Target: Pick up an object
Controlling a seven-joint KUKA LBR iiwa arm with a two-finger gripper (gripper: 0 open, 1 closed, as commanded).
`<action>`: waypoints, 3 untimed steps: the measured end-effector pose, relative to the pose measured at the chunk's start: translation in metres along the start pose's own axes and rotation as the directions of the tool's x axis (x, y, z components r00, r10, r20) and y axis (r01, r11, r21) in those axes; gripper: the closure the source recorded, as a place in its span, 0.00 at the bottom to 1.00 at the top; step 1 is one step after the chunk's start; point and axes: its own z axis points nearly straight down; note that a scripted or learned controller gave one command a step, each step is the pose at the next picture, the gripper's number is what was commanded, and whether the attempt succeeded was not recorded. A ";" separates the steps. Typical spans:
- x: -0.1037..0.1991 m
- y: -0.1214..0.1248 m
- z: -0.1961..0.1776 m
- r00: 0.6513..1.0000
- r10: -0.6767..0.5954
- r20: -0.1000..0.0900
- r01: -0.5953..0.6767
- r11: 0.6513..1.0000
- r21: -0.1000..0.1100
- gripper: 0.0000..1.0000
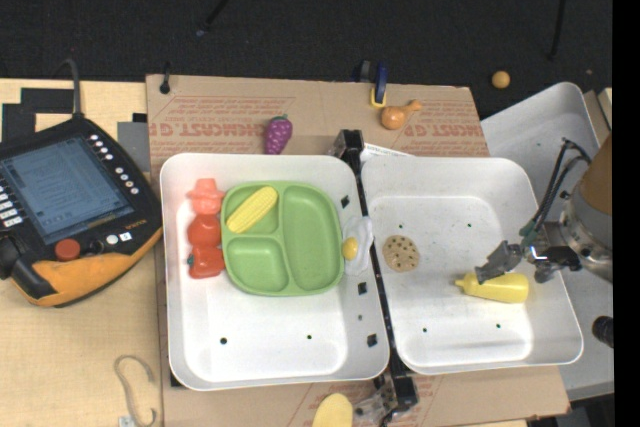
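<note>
So the gripper [497,265] sits low in the right bin [450,185], at the right-centre of the frame, right against the top of a yellow toy [497,289] lying on the bin floor. Can't tell if the fingers are spread or pinched, it's too small and dark there, so I wouldn't call it a grasp. My take: the toy is long and lying flat, so the fingers should straddle its narrow width near the middle, go down close to the floor, then close and lift straight up.

A cookie [401,253] lies well apart to the left, so there's room. The left bin [260,345] holds a green divided tray [290,250] with a corn cob [249,208] in it and a red toy [204,230] just beside it. Both bins rest on cardboard [320,115], with a purple grape toy [277,134] and an orange gourd [398,115] near the top edge. A teach pendant [70,205] is at the left.
</note>
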 end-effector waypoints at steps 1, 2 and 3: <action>0.000 0.002 -0.006 1.000 -0.002 0.003 0.002 1.000 -0.012 0.00; -0.002 0.004 0.058 1.000 -0.003 0.000 0.003 1.000 -0.006 0.00; 0.010 0.007 0.115 1.000 -0.003 -0.001 0.003 1.000 -0.006 0.00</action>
